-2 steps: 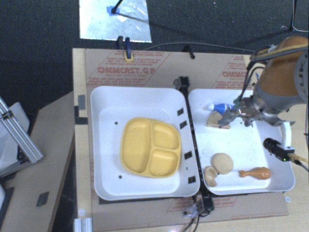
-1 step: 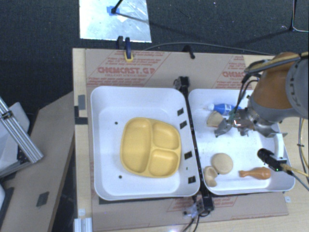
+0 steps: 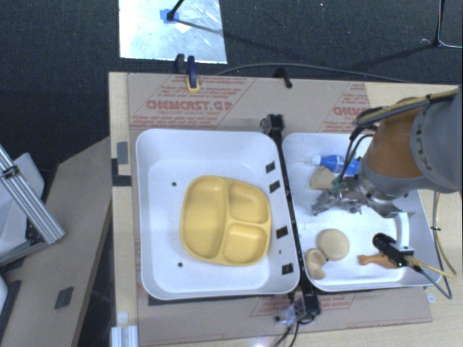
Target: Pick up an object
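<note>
The desk (image 3: 217,100) is carrying a pale printed sheet, and two white bins are sitting on it side by side. The grey arm (image 3: 423,147) is reaching in from the right, its orange band showing above the wrist, and is hanging over the right bin (image 3: 302,226). The left bin (image 3: 155,194) is holding a yellow divided plate (image 3: 226,220), which is lying flat near the middle and taking up much of the floor.

The tool (image 3: 323,204) is pointing leftward low over the middle of the right bin; from where I am standing I cannot tell whether it is open or closed, and I am seeing nothing gripped in it.

The things to be picked are all lying in the right bin. A round tan piece (image 3: 333,243) is resting just below the tool, apart from it. A blue and white bottle (image 3: 334,163) is lying near the far wall, with a tan lump (image 3: 320,180) touching it and sitting just above the tool. A small tan piece (image 3: 315,261) is lying against the round one near the front left corner. An orange-brown piece (image 3: 369,260) is lying toward the front right.
</note>
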You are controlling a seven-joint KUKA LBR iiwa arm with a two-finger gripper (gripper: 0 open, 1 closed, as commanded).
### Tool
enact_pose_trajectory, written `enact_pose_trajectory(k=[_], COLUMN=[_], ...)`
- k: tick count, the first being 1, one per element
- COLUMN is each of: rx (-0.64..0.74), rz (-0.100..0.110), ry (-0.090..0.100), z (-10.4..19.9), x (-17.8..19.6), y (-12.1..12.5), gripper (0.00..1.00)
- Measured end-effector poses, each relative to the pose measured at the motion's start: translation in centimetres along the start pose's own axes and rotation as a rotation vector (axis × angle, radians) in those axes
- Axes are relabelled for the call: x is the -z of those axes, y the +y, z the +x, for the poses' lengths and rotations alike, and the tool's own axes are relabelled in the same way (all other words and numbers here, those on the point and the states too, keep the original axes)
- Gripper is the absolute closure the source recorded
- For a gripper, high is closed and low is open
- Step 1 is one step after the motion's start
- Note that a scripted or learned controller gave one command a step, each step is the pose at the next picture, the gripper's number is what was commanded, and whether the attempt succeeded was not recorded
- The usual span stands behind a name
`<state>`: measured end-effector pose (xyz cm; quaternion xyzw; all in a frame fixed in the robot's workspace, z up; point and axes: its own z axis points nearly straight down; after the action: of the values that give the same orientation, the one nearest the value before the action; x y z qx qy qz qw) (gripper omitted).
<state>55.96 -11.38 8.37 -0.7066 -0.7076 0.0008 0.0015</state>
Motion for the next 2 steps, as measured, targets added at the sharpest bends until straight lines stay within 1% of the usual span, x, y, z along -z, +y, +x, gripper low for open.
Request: enact_pose_trajectory(k=[1, 2], rx=[0.001, 0.003], rz=[-0.006, -0.010], ry=[-0.001, -0.002], z=[0.0, 0.3], x=[1.4, 6.2], y=[0.2, 1.2], gripper=[1.00, 1.00])
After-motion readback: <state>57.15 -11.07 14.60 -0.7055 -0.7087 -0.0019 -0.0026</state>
